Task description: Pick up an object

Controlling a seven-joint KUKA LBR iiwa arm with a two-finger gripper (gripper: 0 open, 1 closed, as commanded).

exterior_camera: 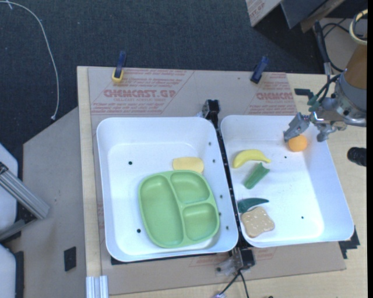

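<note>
Dark blue-grey carpet [145,29] covers the floor around the bench, with a thin white cable [51,64] looping across it at the left and a cardboard box [265,9] at the top edge. The bench top is a pale board [87,174] overlaid with a brown protective sheet [175,87] printed in red lettering, pinned at the far edge by a yellow-tipped clamp [119,67] and a blue clamp [259,70].

Two shallow white bins sit side by side, joined by a black clip [211,107] at the far seam. The left bin [116,139] holds a green divided tray [178,208] with three compartments, and a pale yellow block [187,164] just touching the tray's far rim.

The right bin [326,192] holds the smaller pieces. Near its left wall lie a yellow banana [250,157], a green stick-shaped piece [256,176] just below it, a dark teal leaf shape [252,204], and a tan bread-like slice [257,222] near the front corner.

The grey arm [355,87] comes in from the right. Its gripper [306,129] hangs over the far part of the right bin with its fingers spread apart, and an orange ball [297,143] sits between and just under them, resting at the bin floor by the look of it. Nothing is clamped.
</note>
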